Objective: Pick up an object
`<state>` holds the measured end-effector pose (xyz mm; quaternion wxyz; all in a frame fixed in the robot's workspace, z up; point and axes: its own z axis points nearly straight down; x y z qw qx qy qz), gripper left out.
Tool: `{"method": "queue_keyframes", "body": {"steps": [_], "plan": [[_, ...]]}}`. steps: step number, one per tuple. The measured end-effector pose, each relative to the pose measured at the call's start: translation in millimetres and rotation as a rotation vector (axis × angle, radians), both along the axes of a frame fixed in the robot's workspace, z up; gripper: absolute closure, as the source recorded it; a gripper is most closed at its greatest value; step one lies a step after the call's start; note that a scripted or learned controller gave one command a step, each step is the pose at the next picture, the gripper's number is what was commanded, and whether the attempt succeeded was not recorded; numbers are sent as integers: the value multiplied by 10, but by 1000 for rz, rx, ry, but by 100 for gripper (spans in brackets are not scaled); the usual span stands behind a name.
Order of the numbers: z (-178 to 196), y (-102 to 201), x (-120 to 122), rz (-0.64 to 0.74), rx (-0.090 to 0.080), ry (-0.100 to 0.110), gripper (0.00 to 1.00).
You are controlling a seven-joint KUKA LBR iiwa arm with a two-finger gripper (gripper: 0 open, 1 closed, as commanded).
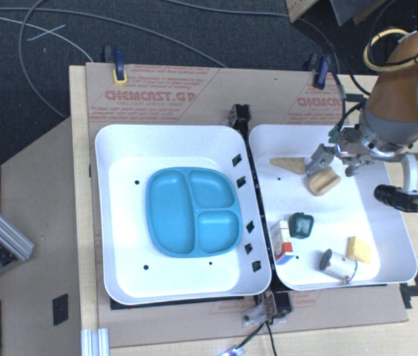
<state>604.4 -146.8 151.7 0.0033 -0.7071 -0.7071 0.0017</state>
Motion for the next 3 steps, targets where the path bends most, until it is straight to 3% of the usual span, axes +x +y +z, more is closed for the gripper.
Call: {"method": "queue_keyframes", "body": {"steps": [1, 2, 3], "plan": [[-525, 82, 29, 1, -5, -7, 0], [-410, 92, 32, -1, -2, -9, 100], [224, 91, 105, 1, -4, -14, 100]]}}
